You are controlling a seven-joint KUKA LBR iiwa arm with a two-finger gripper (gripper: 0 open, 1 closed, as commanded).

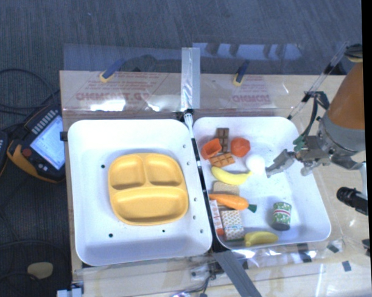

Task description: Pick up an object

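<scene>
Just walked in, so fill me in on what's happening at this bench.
A robot arm reaches in from the right over the right bin, which holds toy food: two bananas, a carrot, a white ball, a small can and a few other pieces. Its gripper hovers just right of the white ball, with nothing visibly between its fingers. The left bin holds a yellow divided tray. Nothing has been picked up yet.

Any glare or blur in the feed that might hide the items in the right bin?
Camera view: glare streaks lie on the clear sheet behind the bins and along the bench's front edge, not on the items; the carrot and cup read sharply; the white ball blends into the right bin; the claw looks slightly soft.
</scene>
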